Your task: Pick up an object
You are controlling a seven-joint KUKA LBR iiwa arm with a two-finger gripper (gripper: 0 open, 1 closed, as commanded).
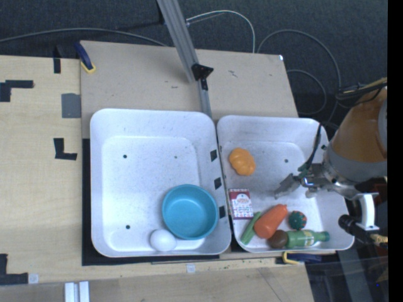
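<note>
Right bin (pixel 264 126): gripper (pixel 284 187) spread open (holding nothing), above carrot (pixel 271 221).

The two white bins (pixel 104 168) look like smooth plastic with tiny dark specks on them. The blue bowl (pixel 189 211) is smooth plastic too, a bit shiny inside. The white ball (pixel 162 239) is smooth and plain. The orange lump (pixel 242 161) and the toy carrot (pixel 271 221) look like soft-shining plastic — toy food. The green bottle (pixel 306 237) is glossy. The little red box (pixel 240 204) looks like printed card. The bench top (pixel 38 168) is pale wood, matt, with dull black tape (pixel 63 150) stuck on it. The long pole (pixel 179 30) is grey metal — smooth.
</note>
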